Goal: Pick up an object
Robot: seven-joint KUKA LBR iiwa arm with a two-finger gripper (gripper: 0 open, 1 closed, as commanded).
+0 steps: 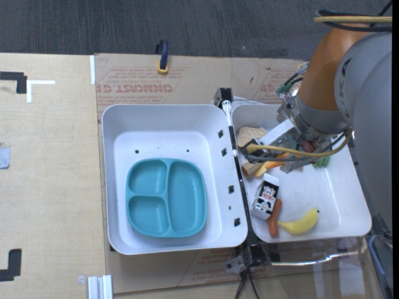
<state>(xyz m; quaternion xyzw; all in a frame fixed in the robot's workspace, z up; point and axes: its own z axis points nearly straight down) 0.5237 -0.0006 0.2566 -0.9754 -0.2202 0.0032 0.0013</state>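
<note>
The right bin [349,192] holds several small items. A yellow banana [299,222] lies near its front, beside a red-orange sausage [274,219] and a small white carton with a cow print [266,197]. A tan slice of bread [250,135] rests at the back left, with an orange piece [273,164] just in front of it. My gripper [298,149] is low in the back half of this bin, over the orange piece and a green item [321,161]. The wrist and cables hide what is under it.
The left bin [118,129] contains a teal divided plate [167,197]. A blue and yellow clamp [162,56] sits on the cardboard behind the bins. The arm's bulk covers the right bin's back right corner.
</note>
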